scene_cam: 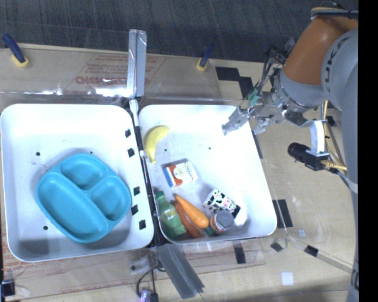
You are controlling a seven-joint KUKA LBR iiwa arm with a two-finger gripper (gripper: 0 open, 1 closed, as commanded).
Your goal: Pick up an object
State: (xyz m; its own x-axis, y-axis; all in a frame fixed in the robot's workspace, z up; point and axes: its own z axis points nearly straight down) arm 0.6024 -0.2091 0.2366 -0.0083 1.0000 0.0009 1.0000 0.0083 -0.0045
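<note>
Objects for picking are gathered in the right bin (259, 168): a banana (154, 140) near its far left corner, a small carton (180, 173) at the middle, and a green bottle (168, 218), a carrot (192, 213), a black-and-white pouch (222, 202) and a small can (225, 221) along its near edge. A blue divided plate (83, 195) is seen in the left bin (19, 124). The jaws (235, 122) are held over the right bin's far right corner, empty; whether they are open cannot be told.

Bench (302, 187): light wood-toned top with black tape marks. Dark grey carpet-like floor (176, 5) runs beyond its far edge. Two blue clamps (14, 49) sit on that edge. A metal divider (137, 61) stands between the bins.
</note>
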